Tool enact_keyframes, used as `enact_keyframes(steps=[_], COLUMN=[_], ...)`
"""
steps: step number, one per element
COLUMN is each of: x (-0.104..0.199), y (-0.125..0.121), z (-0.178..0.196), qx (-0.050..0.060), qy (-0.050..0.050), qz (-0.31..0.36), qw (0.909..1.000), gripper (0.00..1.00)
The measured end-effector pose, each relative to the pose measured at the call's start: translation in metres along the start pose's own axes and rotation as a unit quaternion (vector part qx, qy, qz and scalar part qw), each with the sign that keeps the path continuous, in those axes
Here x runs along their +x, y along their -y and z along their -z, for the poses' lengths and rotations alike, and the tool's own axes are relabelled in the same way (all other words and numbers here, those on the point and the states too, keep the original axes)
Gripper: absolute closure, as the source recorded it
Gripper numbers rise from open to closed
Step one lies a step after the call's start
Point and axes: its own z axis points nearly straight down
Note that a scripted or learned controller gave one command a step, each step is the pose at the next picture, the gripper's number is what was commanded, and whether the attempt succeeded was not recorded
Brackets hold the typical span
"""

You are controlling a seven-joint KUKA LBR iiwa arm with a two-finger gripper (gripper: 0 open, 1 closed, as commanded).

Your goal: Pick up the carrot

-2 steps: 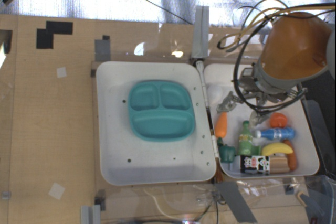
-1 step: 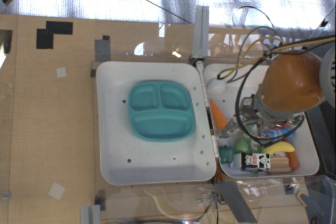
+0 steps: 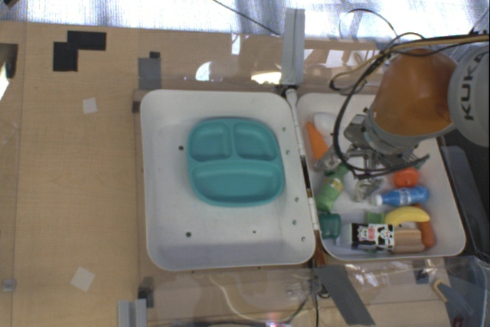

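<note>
The carrot [image 3: 316,141] is a short orange cone lying along the left wall of the right bin [image 3: 452,230], near its back. My gripper [image 3: 346,165] hangs low in that bin under the orange-banded wrist, just right of and slightly in front of the carrot. Nothing shows clearly held in it, and the wrist and cables hide much of it.
A teal divided plate [image 3: 233,161] lies in the left bin [image 3: 164,233]. The right bin also holds a green bottle [image 3: 331,192], a teal cup [image 3: 329,224], a blue bottle [image 3: 402,197], a banana [image 3: 407,216], a black-and-white carton [image 3: 373,235] and a brown block [image 3: 409,240].
</note>
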Motion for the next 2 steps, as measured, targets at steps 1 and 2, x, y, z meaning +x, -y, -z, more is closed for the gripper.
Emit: enact_keyframes(steps=[1,2], x=[-0.003,-0.102], y=[0.002,-0.020], z=[0.014,0.099], qx=[0.004,-0.001], qy=[0.004,-0.001], qz=[0.001,-0.047], qw=[1.0000,0.9989], gripper=[1.00,1.00])
